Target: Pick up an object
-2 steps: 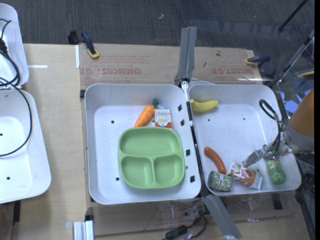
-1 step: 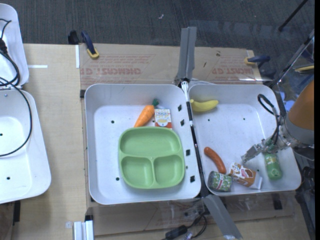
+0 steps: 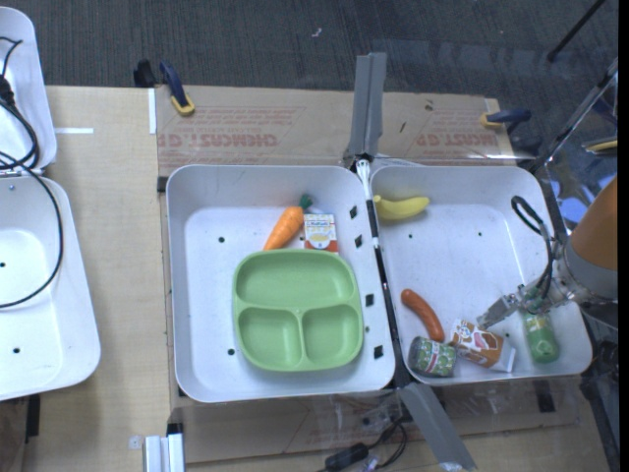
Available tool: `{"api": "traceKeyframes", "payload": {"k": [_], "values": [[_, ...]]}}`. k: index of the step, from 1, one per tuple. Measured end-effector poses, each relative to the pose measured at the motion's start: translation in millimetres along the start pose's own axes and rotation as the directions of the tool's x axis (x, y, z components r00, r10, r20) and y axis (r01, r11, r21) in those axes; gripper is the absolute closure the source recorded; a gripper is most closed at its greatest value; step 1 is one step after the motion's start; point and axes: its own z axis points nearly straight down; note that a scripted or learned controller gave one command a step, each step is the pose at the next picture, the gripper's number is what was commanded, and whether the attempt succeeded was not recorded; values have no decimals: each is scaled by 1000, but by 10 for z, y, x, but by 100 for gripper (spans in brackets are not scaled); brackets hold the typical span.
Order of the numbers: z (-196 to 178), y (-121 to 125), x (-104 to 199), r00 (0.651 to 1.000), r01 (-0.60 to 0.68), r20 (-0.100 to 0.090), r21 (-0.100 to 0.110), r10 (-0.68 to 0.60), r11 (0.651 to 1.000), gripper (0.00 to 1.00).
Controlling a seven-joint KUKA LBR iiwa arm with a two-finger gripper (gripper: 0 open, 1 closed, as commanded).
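Cardboard [image 3: 324,136] on the far tabletop carries unreadable mirrored red print; whether the jaws over the green bottle [image 3: 540,339] grip anything, I cannot tell.

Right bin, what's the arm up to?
The arm's gripper is low in the right bin, near its front right corner, beside a green bottle and a snack packet. Nothing is visibly between its fingers. A sausage, a green can and a banana lie apart from it. The left bin holds a green tray, a carrot and a small carton.
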Motion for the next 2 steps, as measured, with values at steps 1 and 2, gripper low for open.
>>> {"api": "traceKeyframes", "payload": {"k": [1,2], "values": [[10,86,-47,1000,18,-7,9,-18,1000,0],[1,-35,-15,993,115,5,1,-115,993,0]]}}
